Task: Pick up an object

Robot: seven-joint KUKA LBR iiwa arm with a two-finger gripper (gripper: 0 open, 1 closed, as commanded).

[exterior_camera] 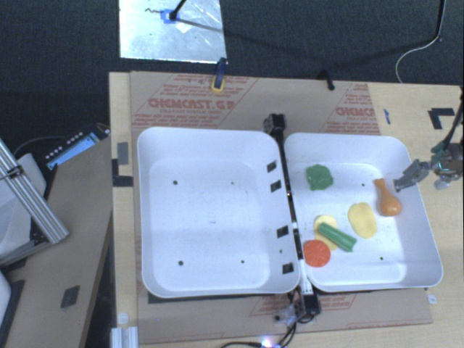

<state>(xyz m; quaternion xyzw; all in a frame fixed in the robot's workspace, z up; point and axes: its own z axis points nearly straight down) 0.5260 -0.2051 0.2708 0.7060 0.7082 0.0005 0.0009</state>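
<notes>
Where the two white bins sit side by side on the surface (123,216), the count is easy: the left bin (210,212) and the right bin (406,267), joined along a dark hinge strip with four black clips. In the right bin lie six small toy foods: one green broccoli-like piece (318,177) near the upper left, one orange drumstick-shaped piece (387,196) close to the right wall, one pale yellow potato-like piece (362,220) just beside it, one green cucumber-like stick (336,236) lying at a slant across a small yellow piece (323,223), and one red tomato-like disc (316,253) near the hinge side. The drumstick lies close to the right rim, so room is tight there; the broccoli piece stands well apart from the others with bare floor around it, and the lower right corner of that bin is open floor too. The gripper (410,174) reaches in over the right rim, its grey tip just above and right of the drumstick's narrow end. I cannot tell whether the fingers are apart or together, and nothing can be seen between them. Cardboard (196,100) lies beneath both bins, with a silvery sheet (171,20) beyond it.
</notes>
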